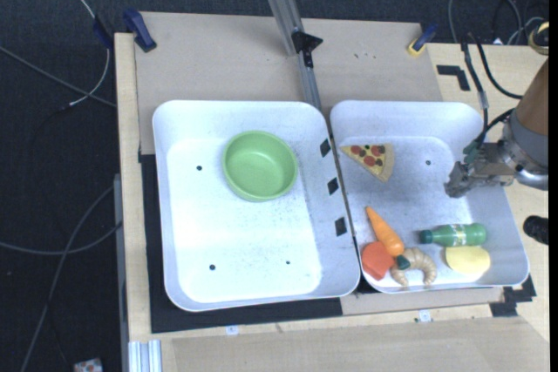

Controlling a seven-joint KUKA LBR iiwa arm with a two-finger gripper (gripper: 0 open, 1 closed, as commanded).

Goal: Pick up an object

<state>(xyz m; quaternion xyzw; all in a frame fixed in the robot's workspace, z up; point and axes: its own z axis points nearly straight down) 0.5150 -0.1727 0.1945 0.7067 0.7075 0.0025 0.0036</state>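
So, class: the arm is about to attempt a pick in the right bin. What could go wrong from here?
1. The carrot, red piece, croissant, green bottle and yellow piece crowd one corner, so a grab may catch or shove a neighbour.
2. The gripper hangs over bare floor near the right bin's wall; descending there would probably find nothing.

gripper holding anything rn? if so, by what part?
Nothing held. The gripper hangs over bare floor of the right bin, above the green bottle.
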